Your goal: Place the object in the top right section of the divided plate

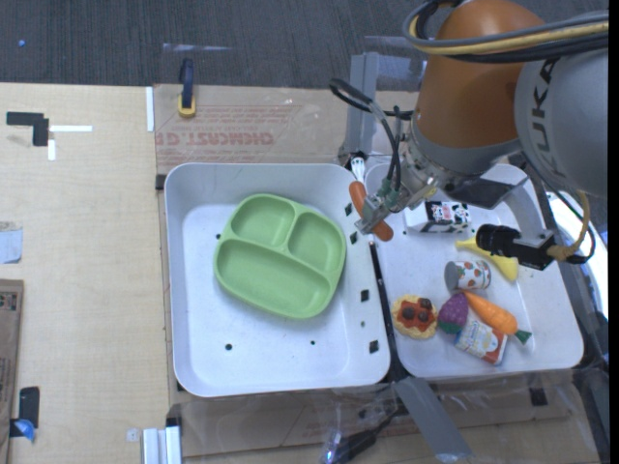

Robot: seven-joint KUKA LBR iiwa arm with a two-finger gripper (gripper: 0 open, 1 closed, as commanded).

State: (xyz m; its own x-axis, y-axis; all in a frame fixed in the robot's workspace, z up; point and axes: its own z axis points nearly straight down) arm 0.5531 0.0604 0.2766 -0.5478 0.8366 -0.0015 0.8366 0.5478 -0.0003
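The grey arm's two-finger gripper (379,211) hangs just right of the green three-section plastic plate (280,255), over the seam between the two white bins (193,288). Its jaws pinch a small orange sausage-shaped toy (361,199), held above the plate's right rim, outside every section.

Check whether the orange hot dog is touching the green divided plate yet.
Apart. The camera view shows the hot dog up at the end effector over the rim between the bins, with bare white bin floor separating it from the green plate.
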